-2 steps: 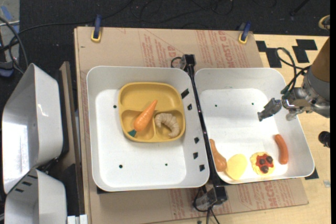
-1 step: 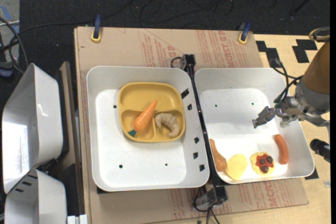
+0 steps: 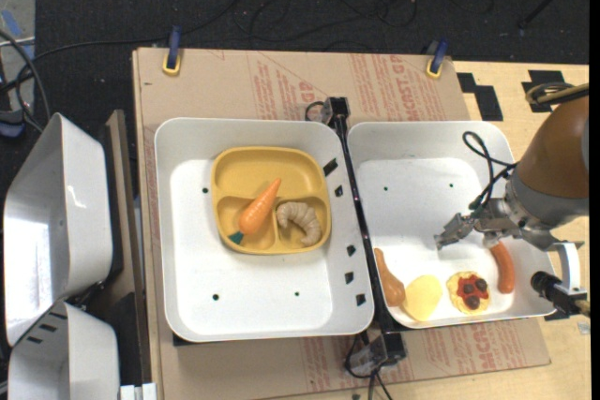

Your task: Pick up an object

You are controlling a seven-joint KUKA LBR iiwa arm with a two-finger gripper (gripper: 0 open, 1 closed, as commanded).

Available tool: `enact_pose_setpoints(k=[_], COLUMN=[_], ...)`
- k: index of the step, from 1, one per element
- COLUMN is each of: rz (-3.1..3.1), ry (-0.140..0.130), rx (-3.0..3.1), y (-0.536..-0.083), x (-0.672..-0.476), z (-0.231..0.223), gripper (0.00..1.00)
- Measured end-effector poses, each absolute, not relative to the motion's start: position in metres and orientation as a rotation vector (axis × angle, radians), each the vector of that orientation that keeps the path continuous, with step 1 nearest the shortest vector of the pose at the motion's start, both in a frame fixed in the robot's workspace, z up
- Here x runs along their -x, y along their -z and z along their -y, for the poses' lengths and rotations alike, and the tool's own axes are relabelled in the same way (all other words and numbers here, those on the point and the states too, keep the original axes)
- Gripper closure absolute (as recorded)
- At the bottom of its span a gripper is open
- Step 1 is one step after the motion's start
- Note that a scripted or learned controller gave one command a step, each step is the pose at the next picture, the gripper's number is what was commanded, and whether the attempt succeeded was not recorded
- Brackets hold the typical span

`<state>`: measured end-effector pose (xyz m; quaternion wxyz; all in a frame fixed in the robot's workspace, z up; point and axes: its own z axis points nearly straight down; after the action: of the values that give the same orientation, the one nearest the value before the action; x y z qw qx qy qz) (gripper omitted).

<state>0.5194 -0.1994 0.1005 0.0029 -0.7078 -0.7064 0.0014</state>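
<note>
Sausage (image 3: pixel 505 268): red-orange, lies upright-ish in right bin (image 3: pixel 412 145), near its right wall, front half. Not held.

Hand (image 3: pixel 457 232): grey, over right bin, mid-floor, pointing left; sits left of sausage, near it but apart. Fingers look spread a little, nothing btwn them. Black cable loops from hand up toward bin's back right corner.

Arm (image 3: pixel 558 169): comes in from right, orange band above wrist, grey body covers bin's right edge.

Right bin, other items, all along front wall:
- pizza (image 3: pixel 469 290), small round toy w/ red and dark toppings, just left of sausage's lower end.
- lemon (image 3: pixel 423 296), pale yellow lump, just left of pizza.
- drumstick (image 3: pixel 388 279), orange-brown, long, touching lemon's left side, by bin's left wall.

Left bin (image 3: pixel 187 295): white, holds plate (image 3: pixel 234 169), yellow, divided, set toward back centre.
- carrot (image 3: pixel 259 208), orange, tilted, lying across plate's divider, green end at lower left.
- shrimp (image 3: pixel 301 220), pale tan, curled, in plate's right front section, just beside carrot.

Desk (image 3: pixel 281 80): brown board w/ red print, carries both bins side by side, touching at middle. Two yellow clamps (image 3: pixel 172 63) at back edge. Black clips along seam btwn bins.

Surroundings: dark floor w/ cables behind desk; white tubs (image 3: pixel 47 229) at far left, off desk.
</note>
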Motion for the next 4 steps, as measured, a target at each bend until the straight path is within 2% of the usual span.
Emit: enact_pose_setpoints(k=[1,2,3,4], rz=[2.22,2.222,2.23,2.23], ry=[0.0,0.002,0.005,0.004], rx=[2.224,2.227,2.221,2.222], y=[-0.114,-0.163,-0.224,-0.272], x=[-0.521,-0.513,-0.514,-0.525], z=[0.2,0.203,0.196,0.198], gripper=[1.0,1.0,1.0,1.0])
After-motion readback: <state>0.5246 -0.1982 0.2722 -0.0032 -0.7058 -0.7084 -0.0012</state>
